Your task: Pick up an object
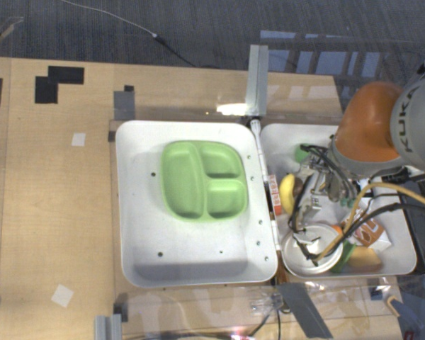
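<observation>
The arm (411, 122) is a KUKA iiwa with a smooth, rounded grey shell; black letters "KU" show on the casing beside the orange band (368, 122). That band is a glossy, bulbous orange collar, and below it sits a darker grey ring. Black cables (319, 163) loop out under the ring, with yellow and orange wires (340, 232) among them, running around a metal gripper assembly (319, 190).

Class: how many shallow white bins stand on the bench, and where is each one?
2. One shallow white bin is at left, holding a green divided plastic plate. The other white bin is at right, under the arm.
</observation>
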`<state>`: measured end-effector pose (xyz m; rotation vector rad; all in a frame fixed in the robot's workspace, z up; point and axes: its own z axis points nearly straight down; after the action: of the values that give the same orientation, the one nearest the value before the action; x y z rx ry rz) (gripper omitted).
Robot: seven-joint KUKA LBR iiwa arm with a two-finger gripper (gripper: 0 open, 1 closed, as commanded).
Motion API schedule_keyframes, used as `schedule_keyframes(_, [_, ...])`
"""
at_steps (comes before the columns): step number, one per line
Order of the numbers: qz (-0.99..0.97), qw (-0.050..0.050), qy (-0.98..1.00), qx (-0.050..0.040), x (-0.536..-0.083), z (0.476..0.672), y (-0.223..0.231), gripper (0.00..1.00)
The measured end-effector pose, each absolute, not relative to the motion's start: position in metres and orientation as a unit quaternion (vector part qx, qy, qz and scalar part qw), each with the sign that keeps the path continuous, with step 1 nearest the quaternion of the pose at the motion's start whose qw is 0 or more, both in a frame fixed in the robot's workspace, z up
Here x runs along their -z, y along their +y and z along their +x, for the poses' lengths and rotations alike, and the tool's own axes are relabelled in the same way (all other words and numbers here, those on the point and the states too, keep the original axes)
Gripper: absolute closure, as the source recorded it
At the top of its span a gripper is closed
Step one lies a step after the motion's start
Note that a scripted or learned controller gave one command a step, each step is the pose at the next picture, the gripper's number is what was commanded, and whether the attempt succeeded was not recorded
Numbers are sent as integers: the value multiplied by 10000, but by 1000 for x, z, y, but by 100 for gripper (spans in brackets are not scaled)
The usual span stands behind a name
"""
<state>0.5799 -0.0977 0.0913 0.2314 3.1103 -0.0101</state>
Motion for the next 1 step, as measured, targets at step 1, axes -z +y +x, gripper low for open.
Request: schedule_keyframes(1, [1488, 115, 9888, 28, -91, 569, -93, 0])
